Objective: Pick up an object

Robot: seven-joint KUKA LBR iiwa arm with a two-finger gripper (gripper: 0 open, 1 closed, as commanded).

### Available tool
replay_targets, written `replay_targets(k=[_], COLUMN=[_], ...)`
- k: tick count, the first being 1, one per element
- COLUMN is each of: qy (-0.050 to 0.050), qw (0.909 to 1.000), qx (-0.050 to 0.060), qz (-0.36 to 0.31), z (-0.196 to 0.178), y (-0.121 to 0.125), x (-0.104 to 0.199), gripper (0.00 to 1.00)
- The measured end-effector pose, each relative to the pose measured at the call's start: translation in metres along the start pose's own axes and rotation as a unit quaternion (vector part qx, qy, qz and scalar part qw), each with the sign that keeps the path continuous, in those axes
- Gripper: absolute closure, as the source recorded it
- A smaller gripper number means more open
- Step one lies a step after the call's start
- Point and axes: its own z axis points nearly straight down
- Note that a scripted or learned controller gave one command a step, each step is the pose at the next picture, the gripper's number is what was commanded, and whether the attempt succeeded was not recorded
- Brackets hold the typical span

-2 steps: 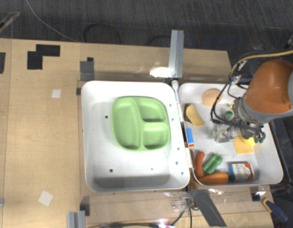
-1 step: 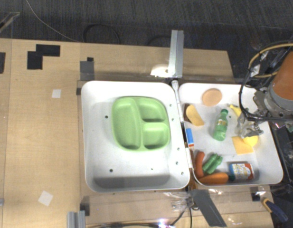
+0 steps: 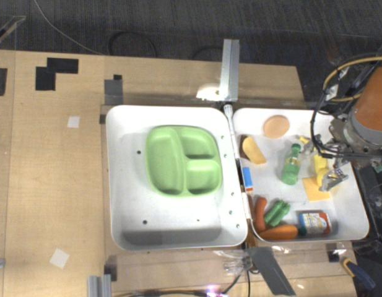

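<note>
The gripper (image 3: 332, 177) hangs low over the right side of the right bin (image 3: 364, 228), its metal tip just above a flat yellow wedge (image 3: 316, 190) lying on the bin floor; whether the claw is released or clenched cannot be told, and nothing can be seen between its parts. Just left of it stands a green bottle (image 3: 291, 164), translucent and tilted, the nearest thing in the way. Farther off in the bin lies a round, flat tan disc (image 3: 277, 126), and left of the bottle a rounded yellow-orange piece (image 3: 253, 151). A small blue and white item (image 3: 246, 179) lies along the bin's left wall. Near the front edge sit two smooth orange sausage shapes (image 3: 271, 223), a ribbed green vegetable (image 3: 276, 212) and a small jar (image 3: 313, 223) on its side with a printed label too small to read. The left bin (image 3: 122, 166) holds a green divided tray (image 3: 182, 159), matt plastic with rounded corners. The arm (image 3: 369, 113) is cut off at the right, wrapped in cables.
</note>
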Motion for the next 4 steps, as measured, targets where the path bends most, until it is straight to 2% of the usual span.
replay_targets(k=[1, 2, 3, 4], qy=[-0.001, -0.005, -0.002, -0.002], qw=[1.0000, 0.9999, 0.9984, 0.9980], qx=[0.001, 0.001, 0.001, 0.000], qz=[0.002, 0.011, -0.057, -0.064], z=[0.068, 0.074, 0.076, 0.077], y=[0.013, 0.072, 0.044, 0.040], x=[0.032, -0.042, -0.070, -0.107], gripper=[0.00, 0.00, 0.00, 0.00])
